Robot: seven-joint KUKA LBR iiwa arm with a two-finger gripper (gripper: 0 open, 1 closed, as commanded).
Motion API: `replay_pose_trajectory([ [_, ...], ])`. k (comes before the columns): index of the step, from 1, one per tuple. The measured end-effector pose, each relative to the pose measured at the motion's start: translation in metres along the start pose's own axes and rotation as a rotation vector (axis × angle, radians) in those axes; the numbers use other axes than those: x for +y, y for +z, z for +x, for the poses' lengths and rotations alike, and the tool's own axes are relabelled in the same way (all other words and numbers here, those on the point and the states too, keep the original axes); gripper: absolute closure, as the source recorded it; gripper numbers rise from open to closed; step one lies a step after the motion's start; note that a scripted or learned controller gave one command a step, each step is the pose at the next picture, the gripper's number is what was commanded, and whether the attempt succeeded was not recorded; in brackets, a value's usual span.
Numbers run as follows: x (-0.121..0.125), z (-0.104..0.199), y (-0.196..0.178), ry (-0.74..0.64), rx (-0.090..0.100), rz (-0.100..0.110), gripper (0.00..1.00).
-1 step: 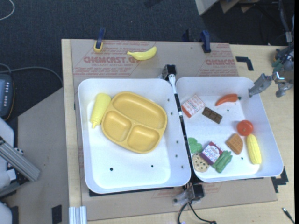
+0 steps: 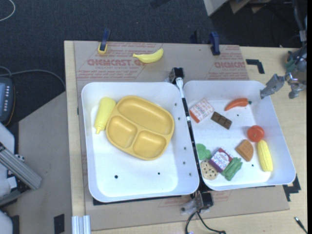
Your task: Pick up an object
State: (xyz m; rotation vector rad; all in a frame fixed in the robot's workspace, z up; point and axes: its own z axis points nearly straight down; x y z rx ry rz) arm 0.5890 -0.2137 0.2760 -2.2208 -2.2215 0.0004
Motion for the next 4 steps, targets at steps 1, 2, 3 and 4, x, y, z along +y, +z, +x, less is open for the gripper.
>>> replay_pose_trajectory([
  [1,0.006,-0.004,0.046,0.0,0.001,0.005,0.0],
  [2,0.005,-0.007,0.089,0.0,0.001,0.004,0.0],
  [3,0.009,-0.006,0.152,-0.001,0.002,0.006,0.0],
  [4,0.011,-0.001,0.192,-0.003,0.008,0.001,0.0],
])
